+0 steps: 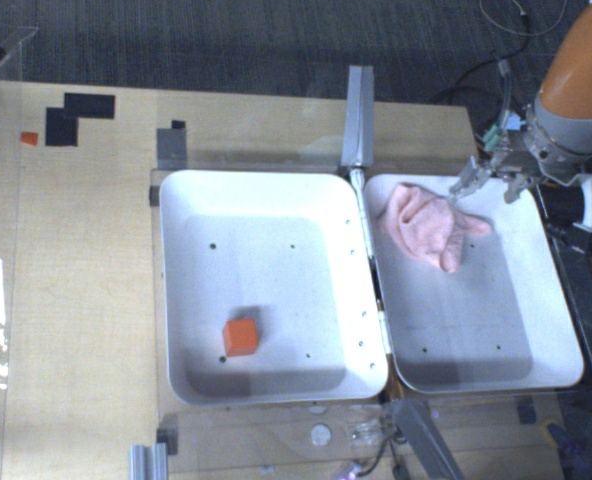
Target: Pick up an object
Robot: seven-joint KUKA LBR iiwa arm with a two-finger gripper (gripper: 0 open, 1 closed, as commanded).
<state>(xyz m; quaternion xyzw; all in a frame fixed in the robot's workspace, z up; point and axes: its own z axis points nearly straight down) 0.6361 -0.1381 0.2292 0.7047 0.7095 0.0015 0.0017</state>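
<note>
Above the far edge of the right bin [566,298], the gripper [488,179] hangs w/ fingers spread apart & nothing between them, one tip just touching the far side of the pink cloth [428,226], which lies crumpled in that bin's far-left part; best bet is prob. to shift toward the cloth's bunched middle, drop straight down & close on a thick fold rather than its thin edge. Most of the arm is cut off past the bin's right side, & contact is hard to judge.
</note>
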